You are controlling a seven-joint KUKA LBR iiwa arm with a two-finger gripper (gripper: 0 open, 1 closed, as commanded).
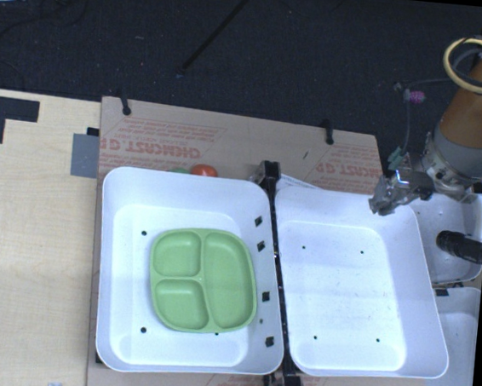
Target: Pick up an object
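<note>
The camera view is looking down on two white bins sitting side by side on a sheet of cardboard, with the gripper hanging over the far right corner of the right bin. Whether the gripper is open, closed or holding something, I cannot tell; it is showing as a small dark and silver cluster below the grey wrist, and nothing is visibly hanging from it.

The thing most plainly available for picking is the green plate, a divided plate with three compartments, lying flat on the floor of the left bin. It is sitting a little toward that bin's near side, apart from all four walls. Its long axis is running roughly from the far left of the bin toward the near right, slightly tilted against the bin's edges.

From the gripper, the plate is lying well away to the left and toward the near edge of the view, on the other side of the black divider joining the two bins. So the coming move is, by my judgement, turning on a long crossing: the arm is needing to travel leftward over the divider before any descent.

A small red object is peeking out just behind the left bin's far wall, outside it, on the cardboard.
</note>
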